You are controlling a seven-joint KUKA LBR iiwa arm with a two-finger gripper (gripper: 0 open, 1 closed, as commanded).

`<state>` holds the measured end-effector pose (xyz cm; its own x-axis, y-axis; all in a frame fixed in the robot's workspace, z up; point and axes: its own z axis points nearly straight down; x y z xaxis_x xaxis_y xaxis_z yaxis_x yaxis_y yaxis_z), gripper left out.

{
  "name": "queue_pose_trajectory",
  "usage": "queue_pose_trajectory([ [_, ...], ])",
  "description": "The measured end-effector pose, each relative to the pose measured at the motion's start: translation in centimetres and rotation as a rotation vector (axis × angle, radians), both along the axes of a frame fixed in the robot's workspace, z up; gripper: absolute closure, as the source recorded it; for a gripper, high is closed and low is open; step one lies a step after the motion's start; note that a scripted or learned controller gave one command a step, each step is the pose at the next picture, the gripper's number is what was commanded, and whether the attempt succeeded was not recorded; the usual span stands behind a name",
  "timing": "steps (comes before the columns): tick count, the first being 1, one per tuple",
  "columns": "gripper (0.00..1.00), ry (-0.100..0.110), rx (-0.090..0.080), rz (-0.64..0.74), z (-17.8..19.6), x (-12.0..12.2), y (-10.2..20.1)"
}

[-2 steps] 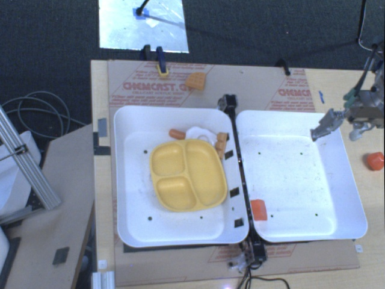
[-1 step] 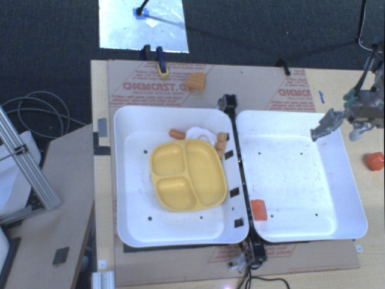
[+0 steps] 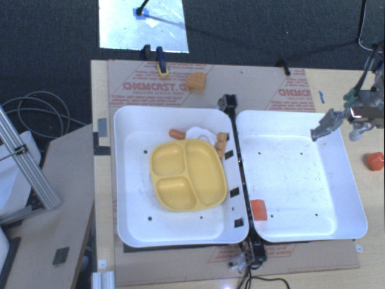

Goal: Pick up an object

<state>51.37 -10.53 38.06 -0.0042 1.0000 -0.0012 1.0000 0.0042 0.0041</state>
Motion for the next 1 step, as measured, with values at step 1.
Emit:
queue_pose_trajectory([
  [1, 0.0, 0.0, 0.0, 0.0, 0.0, 0.0, 0.0],
])
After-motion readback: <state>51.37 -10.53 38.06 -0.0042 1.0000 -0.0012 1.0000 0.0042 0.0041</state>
